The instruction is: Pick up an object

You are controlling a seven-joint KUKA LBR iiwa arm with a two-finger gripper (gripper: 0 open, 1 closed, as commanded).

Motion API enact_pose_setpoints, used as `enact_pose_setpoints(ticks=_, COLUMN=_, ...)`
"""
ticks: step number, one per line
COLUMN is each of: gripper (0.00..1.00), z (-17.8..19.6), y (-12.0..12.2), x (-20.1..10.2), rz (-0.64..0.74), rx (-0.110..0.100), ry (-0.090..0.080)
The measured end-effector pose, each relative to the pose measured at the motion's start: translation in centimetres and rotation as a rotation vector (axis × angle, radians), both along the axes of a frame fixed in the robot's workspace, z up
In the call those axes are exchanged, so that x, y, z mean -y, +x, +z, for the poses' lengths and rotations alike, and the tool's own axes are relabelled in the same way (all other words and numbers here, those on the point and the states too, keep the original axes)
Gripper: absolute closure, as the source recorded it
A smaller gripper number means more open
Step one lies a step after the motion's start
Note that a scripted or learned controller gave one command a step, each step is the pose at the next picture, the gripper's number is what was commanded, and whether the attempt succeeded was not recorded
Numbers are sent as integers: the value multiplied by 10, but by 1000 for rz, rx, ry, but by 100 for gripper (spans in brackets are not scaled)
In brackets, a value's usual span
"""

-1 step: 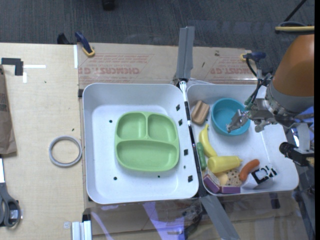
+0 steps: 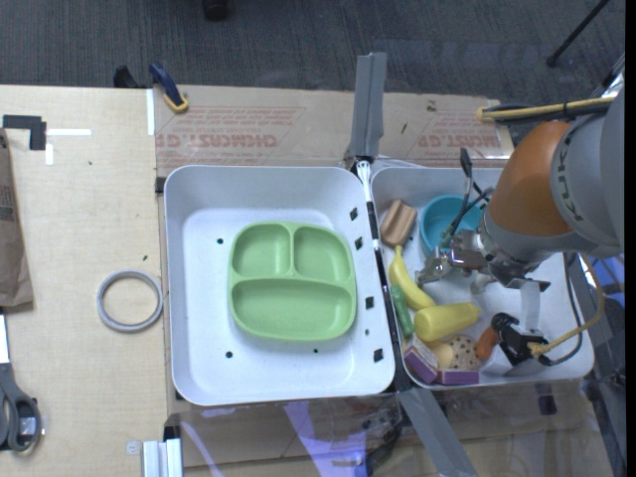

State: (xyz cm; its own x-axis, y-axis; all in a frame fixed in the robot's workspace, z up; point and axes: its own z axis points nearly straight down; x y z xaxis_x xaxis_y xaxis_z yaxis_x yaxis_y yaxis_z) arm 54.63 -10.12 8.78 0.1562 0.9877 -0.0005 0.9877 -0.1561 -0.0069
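The big grey arm (image 2: 571,182) with its orange band comes in from the right and hangs over the right bin (image 2: 581,366). It covers a lot of that bin, so some of what sits under it is hidden. The gripper (image 2: 459,258) is a small shiny metal bit low over the middle of the bin, and it is too small and mixed up with wires to tell if it is open or closed. Nothing can be seen in its grip. Just beside it sits a blue cup (image 2: 444,222), partly hidden by the arm. A tan block (image 2: 397,223) rests near the bin's left wall. Below are a yellow banana (image 2: 405,281), a yellow bottle shape (image 2: 445,319) and a purple thing (image 2: 429,368) in the corner. The left bin (image 2: 189,266) holds a green divided plate (image 2: 293,281). A grey ring (image 2: 130,299) lies on the bench (image 2: 79,217).
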Motion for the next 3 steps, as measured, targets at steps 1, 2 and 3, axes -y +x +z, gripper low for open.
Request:
enact_pose_setpoints(ticks=1, gripper=0, z=103, y=-46, x=-14, rz=192, rx=6, ry=0)
enact_pose_setpoints(ticks=2, gripper=0, z=133, y=-68, x=-4, rz=428, rx=7, ry=0)
enact_pose_setpoints(ticks=3, gripper=0, z=267, y=-67, x=16, rz=550, rx=7, ry=-1)
